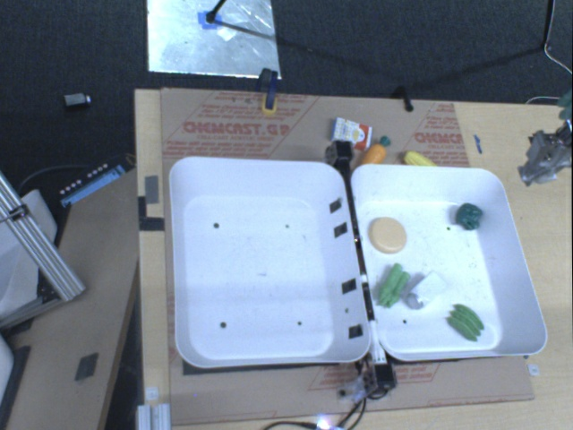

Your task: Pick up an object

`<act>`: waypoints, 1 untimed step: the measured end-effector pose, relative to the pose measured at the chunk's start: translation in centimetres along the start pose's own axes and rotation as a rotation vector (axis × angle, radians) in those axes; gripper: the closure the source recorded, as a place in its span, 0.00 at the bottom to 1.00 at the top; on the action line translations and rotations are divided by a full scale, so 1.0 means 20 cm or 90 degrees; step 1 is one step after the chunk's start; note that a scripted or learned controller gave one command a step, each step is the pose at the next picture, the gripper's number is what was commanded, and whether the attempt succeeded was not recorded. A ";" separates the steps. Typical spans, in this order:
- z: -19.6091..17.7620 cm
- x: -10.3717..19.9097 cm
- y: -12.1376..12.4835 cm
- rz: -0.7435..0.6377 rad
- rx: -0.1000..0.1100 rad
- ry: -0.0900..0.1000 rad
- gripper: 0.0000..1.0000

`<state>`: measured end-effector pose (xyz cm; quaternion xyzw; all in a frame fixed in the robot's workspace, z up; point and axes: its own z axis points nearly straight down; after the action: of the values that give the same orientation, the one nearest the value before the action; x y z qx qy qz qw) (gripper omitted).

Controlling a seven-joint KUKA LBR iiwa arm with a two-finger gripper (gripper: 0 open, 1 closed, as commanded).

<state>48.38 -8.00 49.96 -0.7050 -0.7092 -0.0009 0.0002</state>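
White bins sat side by side on a cardboard-covered bench, seen from above.

Nearest in the right bin (515, 267) lay a green pod (465, 321), then a second green piece (392, 285) touching a small grey part (414, 299), a tan disc (388, 234), and a dark green lump (468, 214). The left bin (188, 267) lay beside it. Beyond the rim sat an orange piece (372, 154) and a yellow piece (417, 159). The gripper (543, 156) hovered outside at the right edge, its opening impossible to tell.
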 end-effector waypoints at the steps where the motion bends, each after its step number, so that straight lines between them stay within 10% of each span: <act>1: -0.19 -0.01 0.17 0.000 -0.004 -0.002 1.00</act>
<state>51.86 -8.09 53.75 -0.7051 -0.7091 -0.0021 -0.0036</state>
